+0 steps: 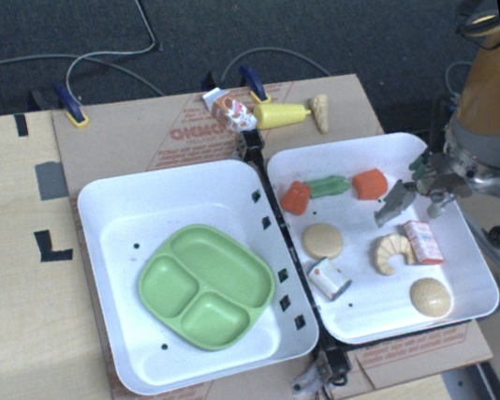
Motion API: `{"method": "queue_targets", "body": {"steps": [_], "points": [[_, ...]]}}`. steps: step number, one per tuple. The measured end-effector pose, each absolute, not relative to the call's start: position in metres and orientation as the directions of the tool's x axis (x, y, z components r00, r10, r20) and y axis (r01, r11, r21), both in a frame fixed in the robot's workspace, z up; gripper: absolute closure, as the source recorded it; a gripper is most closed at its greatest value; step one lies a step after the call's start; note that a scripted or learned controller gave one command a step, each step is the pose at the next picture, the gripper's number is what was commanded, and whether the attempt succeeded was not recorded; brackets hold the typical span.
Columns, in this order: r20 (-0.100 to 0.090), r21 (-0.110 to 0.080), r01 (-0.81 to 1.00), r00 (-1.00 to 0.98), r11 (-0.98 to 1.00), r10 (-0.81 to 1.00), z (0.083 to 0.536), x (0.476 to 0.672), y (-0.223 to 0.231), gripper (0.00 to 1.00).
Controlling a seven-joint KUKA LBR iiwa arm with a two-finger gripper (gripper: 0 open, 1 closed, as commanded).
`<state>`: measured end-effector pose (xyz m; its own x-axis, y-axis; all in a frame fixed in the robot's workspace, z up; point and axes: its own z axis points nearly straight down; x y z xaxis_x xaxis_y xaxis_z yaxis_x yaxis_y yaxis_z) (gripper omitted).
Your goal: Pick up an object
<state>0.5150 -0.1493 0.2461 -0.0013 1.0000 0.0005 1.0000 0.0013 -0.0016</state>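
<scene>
While the claw [413, 198] hangs open and empty over the right bin [374, 316], you're in the approach step. Nearest targets: croissant [392, 252] and small red-and-white carton [422, 242] just below it; descend and close.

Croissant [391, 252] — pale, curved — lies in right bin [466, 300].

Tool [418, 197] above croissant [392, 252], unladen

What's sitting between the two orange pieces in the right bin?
In the camera view, a green piece lies between the left orange piece and the right orange piece.
</scene>
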Motion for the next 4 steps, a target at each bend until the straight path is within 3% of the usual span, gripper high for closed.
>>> {"method": "queue_targets", "body": {"steps": [1, 2, 3, 4], "points": [[0.000, -0.003, 1.000, 0.000, 0.000, 1.000, 0.170, 0.531, -0.178, 0.00], [0.009, 0.000, 1.000, -0.006, 0.006, 1.000, 0.094, 0.541, -0.179, 0.00], [0.003, -0.002, 1.000, -0.004, 0.004, 1.000, 0.103, 0.540, -0.182, 1.00], [0.005, -0.002, 1.000, -0.005, 0.005, 1.000, 0.103, 0.540, -0.180, 0.00]]}}
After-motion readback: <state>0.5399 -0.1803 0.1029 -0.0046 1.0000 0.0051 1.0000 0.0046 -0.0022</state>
